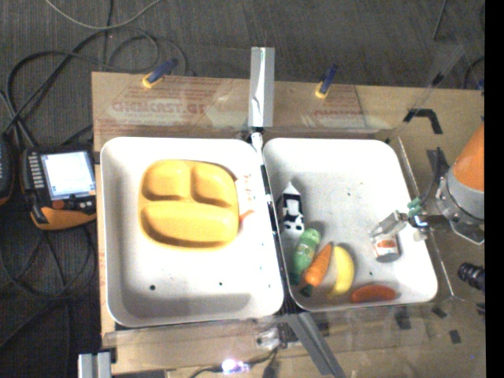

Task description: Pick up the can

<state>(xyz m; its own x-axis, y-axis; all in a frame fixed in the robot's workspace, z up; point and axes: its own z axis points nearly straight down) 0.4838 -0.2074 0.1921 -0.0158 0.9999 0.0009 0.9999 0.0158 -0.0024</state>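
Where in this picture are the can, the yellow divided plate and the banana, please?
can (387, 246): camera view, right bin, point on its label side.
yellow divided plate (189, 205): camera view, left bin, point on its middle ridge.
banana (342, 270): camera view, right bin, point on its mid-body.

Your arm (472, 181) is cut off at the right edge, so you see just its orange band and a part of the grey wrist. The tool (394, 228) is small and blurred over the right bin (346, 160); you cannot tell how its fingers stand. The can (387, 246) just beneath it is too blurred to read, and whether the tool touches it is unclear. The carrot (318, 266) overlaps the green bottle (304, 252) and the banana (342, 268), hiding part of each.
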